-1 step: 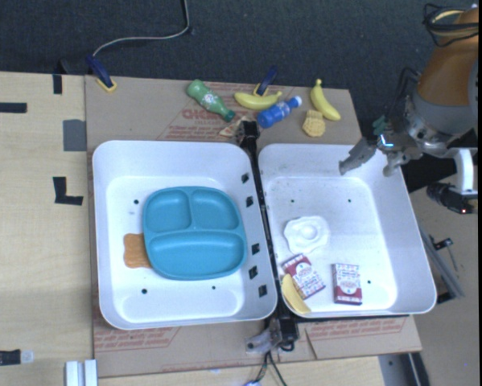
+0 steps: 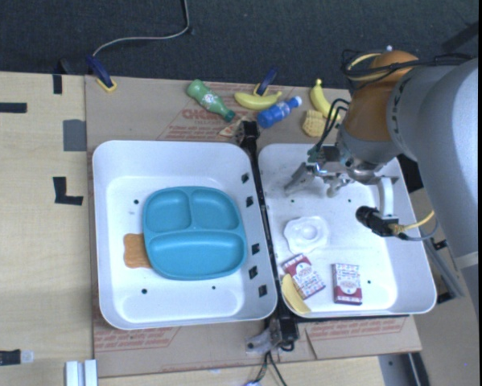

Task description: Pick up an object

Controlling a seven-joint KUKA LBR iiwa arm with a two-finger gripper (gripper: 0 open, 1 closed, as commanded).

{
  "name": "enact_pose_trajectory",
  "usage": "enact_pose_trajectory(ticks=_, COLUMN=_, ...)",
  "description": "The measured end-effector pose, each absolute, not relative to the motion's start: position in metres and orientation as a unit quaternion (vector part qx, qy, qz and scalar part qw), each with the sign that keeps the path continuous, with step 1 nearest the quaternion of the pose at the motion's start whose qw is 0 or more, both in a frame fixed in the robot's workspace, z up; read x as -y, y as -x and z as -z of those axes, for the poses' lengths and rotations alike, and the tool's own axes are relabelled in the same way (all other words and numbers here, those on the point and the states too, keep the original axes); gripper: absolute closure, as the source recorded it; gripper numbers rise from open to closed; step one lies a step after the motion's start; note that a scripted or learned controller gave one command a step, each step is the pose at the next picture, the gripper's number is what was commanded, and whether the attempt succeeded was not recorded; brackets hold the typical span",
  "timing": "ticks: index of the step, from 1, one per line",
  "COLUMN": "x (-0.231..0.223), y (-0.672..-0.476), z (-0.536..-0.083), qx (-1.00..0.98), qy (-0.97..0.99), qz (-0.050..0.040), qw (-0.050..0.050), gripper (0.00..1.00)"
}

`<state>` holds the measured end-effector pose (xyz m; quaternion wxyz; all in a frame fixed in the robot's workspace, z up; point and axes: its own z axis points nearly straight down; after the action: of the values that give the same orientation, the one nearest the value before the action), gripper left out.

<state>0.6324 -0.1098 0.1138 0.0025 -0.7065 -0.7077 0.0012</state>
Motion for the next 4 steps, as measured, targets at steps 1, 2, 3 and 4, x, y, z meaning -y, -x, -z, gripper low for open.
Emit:
enact_pose_trajectory(ticks=1, x=0.098, y=-0.603, z=-0.086, qx=0.707, qy=0.707, qz=0.0003, qw=-0.001, gripper=0.0)
enact_pose_trajectory(ticks=2, x=0.105, y=-0.666, z=-0.129, qx=0.708, qy=0.707, qz=0.0, qw=-0.001, gripper=0.0)
enact_pose_trajectory(ticks=3, x=0.1, y=-0.653, z=-0.086, qx=0.708, qy=0.707, qz=-0.0002, qw=-0.001, gripper=0.0)
enact_pose_trajectory(ticks=4, x=0.102, y=-0.628, z=-0.086, qx=0.708, qy=0.706, qz=0.0004, qw=-0.002, gripper=0.0)
